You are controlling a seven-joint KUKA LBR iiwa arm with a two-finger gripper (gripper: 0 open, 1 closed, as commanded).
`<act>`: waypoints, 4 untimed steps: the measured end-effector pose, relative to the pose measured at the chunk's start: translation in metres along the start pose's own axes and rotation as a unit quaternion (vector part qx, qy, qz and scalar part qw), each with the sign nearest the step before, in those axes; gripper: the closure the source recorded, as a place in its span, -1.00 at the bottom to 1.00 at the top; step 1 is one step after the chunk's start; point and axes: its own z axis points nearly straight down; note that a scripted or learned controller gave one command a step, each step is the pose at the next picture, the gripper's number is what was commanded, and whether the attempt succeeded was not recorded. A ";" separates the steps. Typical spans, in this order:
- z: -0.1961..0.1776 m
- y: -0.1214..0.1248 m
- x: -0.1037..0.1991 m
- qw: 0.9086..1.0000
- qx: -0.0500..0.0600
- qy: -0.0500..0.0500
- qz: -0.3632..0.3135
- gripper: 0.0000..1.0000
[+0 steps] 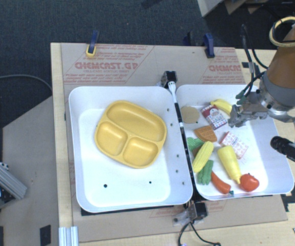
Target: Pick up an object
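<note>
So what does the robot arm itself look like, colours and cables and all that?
The arm is grey with a broad orange band above the wrist, rounded and thick. Black cables run along it toward the small, dark metallic end effector. A yellow loop sits near its top at the upper right.

We see the objects clustered in the right bin (pixel 275 152). A yellow banana (pixel 222 106) lies near the top, beside a red-and-white packet (pixel 215 117) and a tan disc (pixel 190 115). Below sit an orange wedge (pixel 206 134), a corn cob (pixel 203 156) lying tilted, a green piece (pixel 205 173), a pink checked packet (pixel 235 144), a yellow squash (pixel 230 162), a tomato (pixel 249 182), and what may be a carrot (pixel 220 183).
</note>
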 end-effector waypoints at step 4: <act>-0.002 0.060 0.096 1.000 0.000 -0.001 0.003 1.00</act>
